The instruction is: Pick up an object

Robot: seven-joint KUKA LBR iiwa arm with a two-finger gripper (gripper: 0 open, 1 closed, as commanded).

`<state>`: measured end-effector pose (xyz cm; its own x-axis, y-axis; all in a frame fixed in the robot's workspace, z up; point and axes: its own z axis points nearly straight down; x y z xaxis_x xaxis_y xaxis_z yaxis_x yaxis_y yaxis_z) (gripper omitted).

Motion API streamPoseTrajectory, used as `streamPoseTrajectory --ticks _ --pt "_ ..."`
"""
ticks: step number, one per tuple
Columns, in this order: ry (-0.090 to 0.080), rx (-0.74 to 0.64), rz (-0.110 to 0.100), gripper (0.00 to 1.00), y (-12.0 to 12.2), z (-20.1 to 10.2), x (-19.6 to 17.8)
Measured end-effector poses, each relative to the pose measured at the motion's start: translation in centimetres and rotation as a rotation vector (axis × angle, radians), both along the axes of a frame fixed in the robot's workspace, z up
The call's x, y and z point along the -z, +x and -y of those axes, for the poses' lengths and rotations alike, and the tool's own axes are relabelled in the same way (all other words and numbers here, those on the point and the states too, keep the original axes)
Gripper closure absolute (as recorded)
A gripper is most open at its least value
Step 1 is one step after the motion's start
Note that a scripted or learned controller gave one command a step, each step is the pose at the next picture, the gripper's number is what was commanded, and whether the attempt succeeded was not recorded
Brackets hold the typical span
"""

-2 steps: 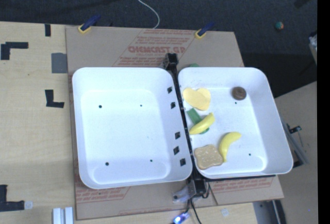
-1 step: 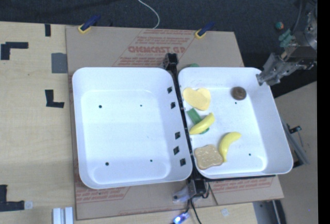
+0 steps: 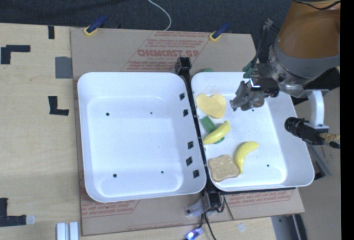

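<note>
Tool (image 3: 243, 102) perhaps just above right bin (image 3: 276, 123)

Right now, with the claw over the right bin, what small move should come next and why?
Probably shift the claw slightly left and lower it onto the yellow heart-shaped piece. That piece lies closest to it and mostly apart from the other items in the right bin.

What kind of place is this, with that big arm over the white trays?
Most likely a robotics lab test bench. A grey and orange arm lowers its hand over two white bins clipped to a cardboard sheet, and the right bin holds toy food, such as a yellow banana.
</note>
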<state>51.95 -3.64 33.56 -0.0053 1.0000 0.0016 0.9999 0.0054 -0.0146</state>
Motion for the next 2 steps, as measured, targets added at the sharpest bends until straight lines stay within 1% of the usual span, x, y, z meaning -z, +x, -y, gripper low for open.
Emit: streamPoseTrajectory --ticks 1,2 --pt "0.000 -0.002 0.006 1.00 0.2 -8.5 8.0" --pt "0.000 -0.002 0.019 1.00 6.4 -14.1 4.8"
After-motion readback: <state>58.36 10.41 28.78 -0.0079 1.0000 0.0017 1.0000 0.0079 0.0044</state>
